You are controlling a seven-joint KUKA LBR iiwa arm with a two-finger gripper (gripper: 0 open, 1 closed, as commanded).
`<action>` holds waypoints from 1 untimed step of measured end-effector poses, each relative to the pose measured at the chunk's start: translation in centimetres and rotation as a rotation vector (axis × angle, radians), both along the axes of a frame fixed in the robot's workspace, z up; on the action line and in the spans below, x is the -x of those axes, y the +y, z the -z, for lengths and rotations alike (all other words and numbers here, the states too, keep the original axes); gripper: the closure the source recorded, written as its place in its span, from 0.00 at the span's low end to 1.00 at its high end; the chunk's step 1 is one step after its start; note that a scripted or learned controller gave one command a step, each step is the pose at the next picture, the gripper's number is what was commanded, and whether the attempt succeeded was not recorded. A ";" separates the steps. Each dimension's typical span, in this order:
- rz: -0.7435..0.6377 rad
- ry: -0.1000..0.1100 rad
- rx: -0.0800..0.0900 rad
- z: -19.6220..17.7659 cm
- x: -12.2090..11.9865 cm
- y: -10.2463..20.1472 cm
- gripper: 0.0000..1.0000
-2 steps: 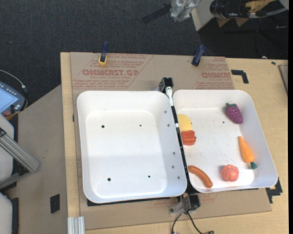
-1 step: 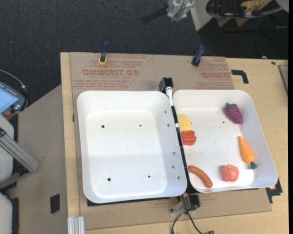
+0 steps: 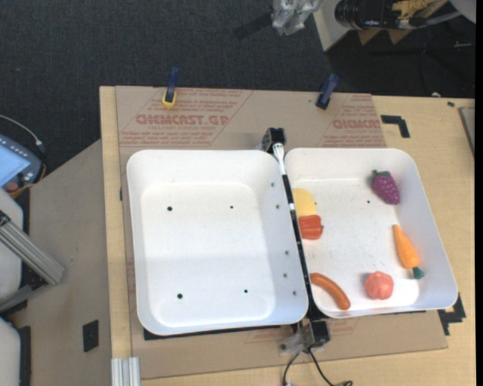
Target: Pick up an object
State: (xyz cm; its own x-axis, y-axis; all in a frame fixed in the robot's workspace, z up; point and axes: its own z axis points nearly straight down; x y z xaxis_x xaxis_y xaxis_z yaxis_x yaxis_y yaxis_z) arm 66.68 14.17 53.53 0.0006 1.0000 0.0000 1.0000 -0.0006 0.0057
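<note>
**Toy produce waits in right-hand bin**

Lying scattered across the right bin (image 3: pixel 423 226), six toy foods sit apart from the arm. A purple grape bunch (image 3: pixel 385 187) rests toward 1 o'clock of that bin. An orange carrot (image 3: pixel 406 250) lies along the 3 o'clock wall, its green tip pointing toward 5 o'clock. A red tomato-like fruit (image 3: pixel 379 285) sits near 5 o'clock, just beside the carrot's tip. A sausage (image 3: pixel 330 291) lies at 7 o'clock, close to the divider. A red pepper (image 3: pixel 310 227) touches a yellow piece (image 3: pixel 303 200) at 9 o'clock, both against the wall shared with the left bin (image 3: pixel 151 226). Both bins sit on a cardboard sheet (image 3: pixel 113 226) printed in red with "CHEMCAST GP", held at 12 o'clock by a yellow clamp (image 3: pixel 170 96) and a blue clamp (image 3: pixel 327 90). At the frame's 12 o'clock edge, the gripper (image 3: pixel 289 16) appears blurred; its state cannot be told.
</note>
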 end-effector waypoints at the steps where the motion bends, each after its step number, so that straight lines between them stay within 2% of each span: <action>1: 0.000 0.000 0.000 0.0 0.0 0.6 1.00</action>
State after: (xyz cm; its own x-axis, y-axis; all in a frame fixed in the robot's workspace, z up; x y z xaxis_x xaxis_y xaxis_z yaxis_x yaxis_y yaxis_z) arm 66.68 14.81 53.53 0.0008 1.0000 0.0000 1.0000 -0.0008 0.0054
